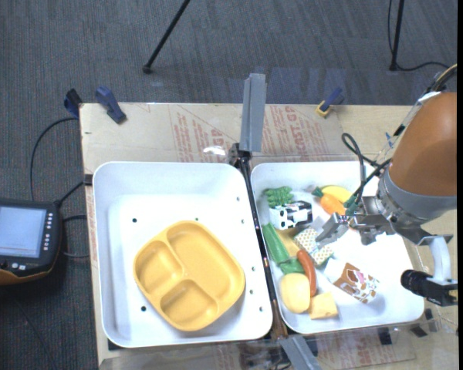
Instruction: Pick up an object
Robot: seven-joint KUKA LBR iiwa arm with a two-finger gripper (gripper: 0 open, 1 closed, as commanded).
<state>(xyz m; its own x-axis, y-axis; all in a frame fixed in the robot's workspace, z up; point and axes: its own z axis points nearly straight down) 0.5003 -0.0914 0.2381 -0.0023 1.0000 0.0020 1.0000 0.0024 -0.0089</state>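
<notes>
While the claw [333,230] is hovering spread over the right bin [401,303], it is needing a straight drop onto the checkered toy [313,243], avoiding neighbours.

There are two white bins: the left bin [108,206] holds one yellow divided tray [188,274], and the right bin [397,299] holds about ten small toy foods [293,245], though the crowded heap makes this count uncertain.

Yellow tray [189,285], white bins [112,206], black-and-white cow toy [292,215], red chili [308,272].
</notes>
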